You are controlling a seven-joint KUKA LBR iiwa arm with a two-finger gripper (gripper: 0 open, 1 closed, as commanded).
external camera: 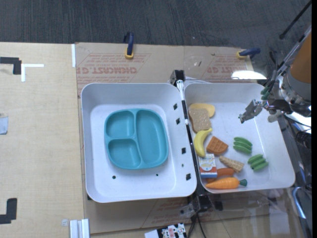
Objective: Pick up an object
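My gripper (259, 115) hangs over the right side of the right bin (277, 180), open, with nothing between its fingers. Toy food lies in that bin. A slice of bread (200, 118) rests on a yellow piece (208, 108) at the upper left, with a banana (200, 143) and an orange wedge (217, 146) below it. Lower down are a cracker (232, 163), a small carton (207, 165), a red sausage (226, 172) and a carrot (223, 183). Two green pods (242, 144) (257, 161) lie below and left of the gripper.
The left bin (94, 182) holds a teal divided plate (136, 138). Black clips (181, 128) join the two bins along the shared wall. Both bins sit on cardboard (124, 66) held by blue and yellow clamps (129, 44).
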